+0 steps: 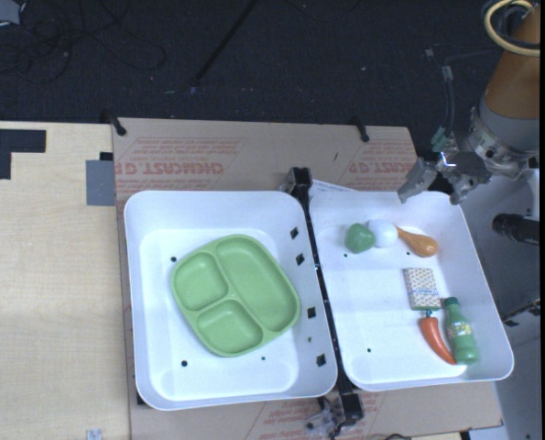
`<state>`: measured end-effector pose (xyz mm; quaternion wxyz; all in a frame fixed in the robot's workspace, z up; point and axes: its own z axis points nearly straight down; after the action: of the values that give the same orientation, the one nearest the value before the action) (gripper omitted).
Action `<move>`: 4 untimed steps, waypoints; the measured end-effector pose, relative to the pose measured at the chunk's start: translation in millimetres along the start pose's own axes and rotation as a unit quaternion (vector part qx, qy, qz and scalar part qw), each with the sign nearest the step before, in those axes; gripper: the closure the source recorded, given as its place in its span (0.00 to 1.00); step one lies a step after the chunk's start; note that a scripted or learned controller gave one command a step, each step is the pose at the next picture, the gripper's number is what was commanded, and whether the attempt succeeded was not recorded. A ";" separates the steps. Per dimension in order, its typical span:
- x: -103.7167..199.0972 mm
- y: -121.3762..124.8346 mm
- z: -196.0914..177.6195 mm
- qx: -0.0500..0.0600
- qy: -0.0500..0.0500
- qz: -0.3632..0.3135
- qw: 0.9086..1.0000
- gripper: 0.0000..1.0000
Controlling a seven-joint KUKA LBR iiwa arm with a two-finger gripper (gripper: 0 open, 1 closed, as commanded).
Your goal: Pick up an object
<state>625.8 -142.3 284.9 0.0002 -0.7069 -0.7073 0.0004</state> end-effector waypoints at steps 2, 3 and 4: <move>-1.0 11.0 118.0 0.004 0.001 -0.001 1.000 0.00; -9.4 5.4 171.9 0.003 0.001 0.000 1.000 0.00; -10.4 6.6 158.3 0.002 0.001 0.001 1.000 1.00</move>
<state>632.2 -152.8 126.5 0.0016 -0.7079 -0.7063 0.0011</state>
